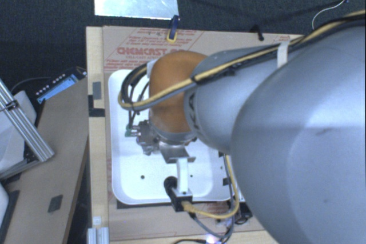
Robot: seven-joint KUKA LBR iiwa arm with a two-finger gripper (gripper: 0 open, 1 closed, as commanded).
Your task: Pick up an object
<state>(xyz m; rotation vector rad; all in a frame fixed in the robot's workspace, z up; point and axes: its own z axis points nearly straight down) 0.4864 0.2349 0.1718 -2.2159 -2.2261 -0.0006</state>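
Looming closest to us, the grey arm (297, 123) reaches in from the right, its orange band (171, 88) bent down over one white bin (123, 183). We cannot tell the gripper's state, nor find any object in the bin.

One fixed camera looks steeply down on the worktop (97, 180), close behind the grey arm (297, 140) reaching in from the right.

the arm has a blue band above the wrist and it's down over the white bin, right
Not quite: the band above the wrist is orange, not blue, as the camera view shows. The rest holds: the arm is down over the white bin.
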